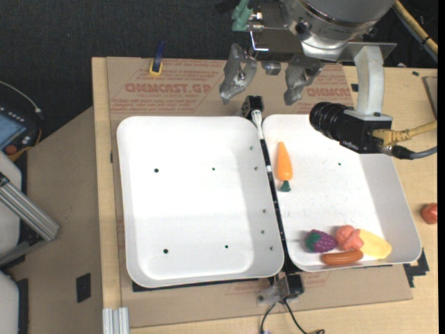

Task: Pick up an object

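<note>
The gripper (265, 82) is hanging with its jaws open and empty, above the far edge between the bins. The carrot (283, 161) is lying in the right bin (389, 207), close to the dividing rim, so a finger is risking to strike that rim.

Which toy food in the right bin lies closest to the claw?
The carrot: it lies alone near the divider, just below the claw; the other toys are clustered at the bin's near edge.

Two bins sit side by side on the bench. In the right bin (389, 207), a toy carrot (283, 160) lies near the left wall; toy grapes (320, 241), sausage (341, 257) and two more toy foods cluster at the near edge.
</note>
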Robot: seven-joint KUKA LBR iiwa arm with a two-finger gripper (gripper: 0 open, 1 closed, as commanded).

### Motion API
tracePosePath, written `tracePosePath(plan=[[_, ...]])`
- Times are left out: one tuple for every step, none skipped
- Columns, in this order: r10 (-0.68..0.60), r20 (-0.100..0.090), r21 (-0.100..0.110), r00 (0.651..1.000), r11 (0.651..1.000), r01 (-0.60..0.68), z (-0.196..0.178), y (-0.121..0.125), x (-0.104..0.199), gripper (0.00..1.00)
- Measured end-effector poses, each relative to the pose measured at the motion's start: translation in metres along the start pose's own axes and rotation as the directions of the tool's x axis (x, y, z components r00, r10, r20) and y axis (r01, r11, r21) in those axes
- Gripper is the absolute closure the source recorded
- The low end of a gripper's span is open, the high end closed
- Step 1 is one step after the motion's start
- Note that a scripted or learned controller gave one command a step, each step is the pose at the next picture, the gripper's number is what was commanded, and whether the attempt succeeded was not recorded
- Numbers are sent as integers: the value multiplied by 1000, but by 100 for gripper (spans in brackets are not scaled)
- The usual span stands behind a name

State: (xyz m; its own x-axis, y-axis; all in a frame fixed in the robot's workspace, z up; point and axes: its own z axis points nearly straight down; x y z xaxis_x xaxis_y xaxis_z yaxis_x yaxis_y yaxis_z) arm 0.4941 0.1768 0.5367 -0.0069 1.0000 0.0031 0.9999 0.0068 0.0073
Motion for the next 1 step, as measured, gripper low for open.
tracePosePath(plan=[[6,2,4,1000,1000,-6,2,0,-4,0]])
